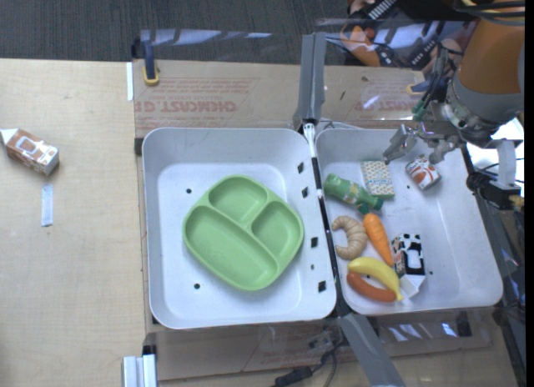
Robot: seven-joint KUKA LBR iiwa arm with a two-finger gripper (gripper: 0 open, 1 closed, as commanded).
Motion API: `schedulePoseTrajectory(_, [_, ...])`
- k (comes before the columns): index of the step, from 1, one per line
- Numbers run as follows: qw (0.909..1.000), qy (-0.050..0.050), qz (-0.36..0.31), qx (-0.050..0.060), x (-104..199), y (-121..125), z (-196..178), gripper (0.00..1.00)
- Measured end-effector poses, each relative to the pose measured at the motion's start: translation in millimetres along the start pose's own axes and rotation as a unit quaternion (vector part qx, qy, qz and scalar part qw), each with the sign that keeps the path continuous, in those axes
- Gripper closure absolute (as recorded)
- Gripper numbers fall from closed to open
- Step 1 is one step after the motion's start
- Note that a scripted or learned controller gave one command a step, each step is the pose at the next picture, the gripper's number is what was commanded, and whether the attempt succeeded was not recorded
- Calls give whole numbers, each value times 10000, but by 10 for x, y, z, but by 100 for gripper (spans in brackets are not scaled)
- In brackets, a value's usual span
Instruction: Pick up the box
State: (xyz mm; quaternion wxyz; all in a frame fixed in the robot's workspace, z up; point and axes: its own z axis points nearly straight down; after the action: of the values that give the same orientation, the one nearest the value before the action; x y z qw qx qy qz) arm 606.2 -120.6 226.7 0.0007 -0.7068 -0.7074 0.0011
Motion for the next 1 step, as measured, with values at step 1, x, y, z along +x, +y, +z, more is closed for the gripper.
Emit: schedulePoseTrajectory(1, [9999,0,-124,-4,-87,201,1003,0])
